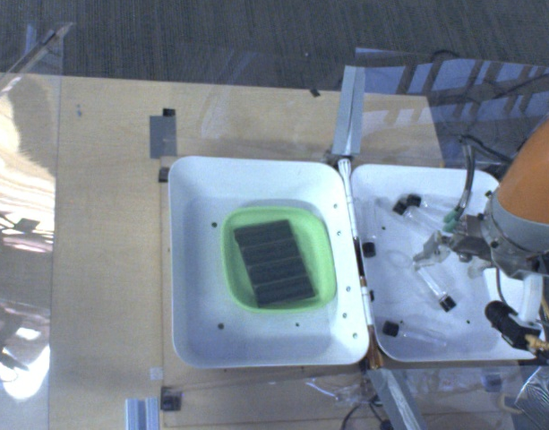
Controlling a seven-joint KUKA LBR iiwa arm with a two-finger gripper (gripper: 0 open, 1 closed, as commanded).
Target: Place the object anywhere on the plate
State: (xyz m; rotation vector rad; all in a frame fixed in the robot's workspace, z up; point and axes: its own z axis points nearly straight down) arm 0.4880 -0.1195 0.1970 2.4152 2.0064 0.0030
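You see the arm (531,195) only in part: the picture's right edge cuts it off, so just its orange band and grey wrist show. That wrist covers the right side of the right bin (390,182), hiding the bin's far wall and whatever lies beneath. The gripper (433,251) is too small and blurred for you to read its fingers. The clear tubes (433,285) with dark caps in that bin are faint against the white, and you cannot count them surely.

Pale wooden bench (95,240) under glare, dark ribbed carpet (211,16) beyond it.
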